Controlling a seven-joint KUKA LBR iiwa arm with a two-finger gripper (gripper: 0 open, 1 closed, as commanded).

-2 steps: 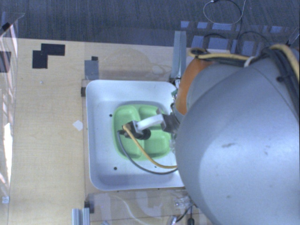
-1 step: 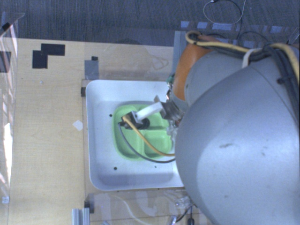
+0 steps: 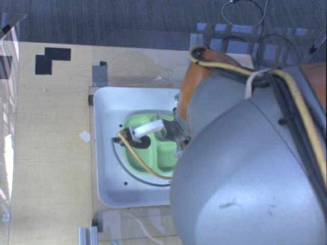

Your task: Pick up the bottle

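Gripper (image 3: 172,131) sits low inside the white bin (image 3: 107,188), over a green divided dish (image 3: 134,160) lying toward the bin's right edge; whether it is open or closed cannot be told; nor can the bottle's place; best confirm a centred grasp, then lift straight up.

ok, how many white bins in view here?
1. The white bin lies left of centre on the bench, with a green thing in it. The arm covers the right side, so another bin may be hidden beneath it.
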